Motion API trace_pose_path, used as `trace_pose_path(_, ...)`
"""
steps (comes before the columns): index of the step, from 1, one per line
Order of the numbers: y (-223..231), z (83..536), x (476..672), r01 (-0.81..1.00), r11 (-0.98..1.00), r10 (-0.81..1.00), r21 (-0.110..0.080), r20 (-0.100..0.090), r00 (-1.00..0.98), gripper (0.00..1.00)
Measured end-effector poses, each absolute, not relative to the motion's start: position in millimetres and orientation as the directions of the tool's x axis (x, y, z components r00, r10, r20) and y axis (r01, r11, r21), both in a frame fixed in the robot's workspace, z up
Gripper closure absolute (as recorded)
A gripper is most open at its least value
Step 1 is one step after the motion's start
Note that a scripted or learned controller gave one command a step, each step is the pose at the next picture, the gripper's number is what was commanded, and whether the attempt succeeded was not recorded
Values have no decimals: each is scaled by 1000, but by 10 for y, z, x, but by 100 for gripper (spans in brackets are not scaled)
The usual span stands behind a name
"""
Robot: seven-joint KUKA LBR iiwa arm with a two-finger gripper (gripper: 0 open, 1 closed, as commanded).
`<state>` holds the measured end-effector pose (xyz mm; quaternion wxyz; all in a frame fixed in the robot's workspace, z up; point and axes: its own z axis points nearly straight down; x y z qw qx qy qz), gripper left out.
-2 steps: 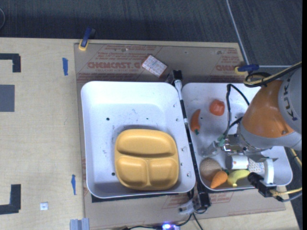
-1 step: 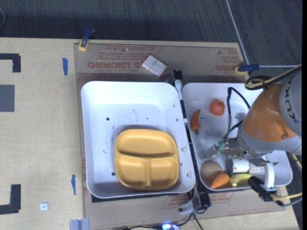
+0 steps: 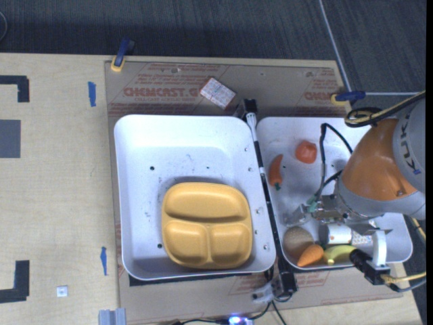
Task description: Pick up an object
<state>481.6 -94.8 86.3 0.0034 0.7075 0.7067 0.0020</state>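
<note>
Pale wood bench, dark carpet beyond. Right bin as landmark: carrot, banana and brown round thing crowd its near edge, banana lying along that edge. Hand low above them, grip state unclear. Far half mostly open. Yellow tray in left bin.

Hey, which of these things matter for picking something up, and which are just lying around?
For the job: claw; right bin items: red tomato, orange pepper, brown potato, carrot, banana.

Lying about: yellow compartment tray in left bin, checkered card, blue clamps.
</note>
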Motion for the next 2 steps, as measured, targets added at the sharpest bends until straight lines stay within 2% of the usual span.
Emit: trace_pose_path(2,-940,862,4815,1000,-1,1000,8,-2,1,0)
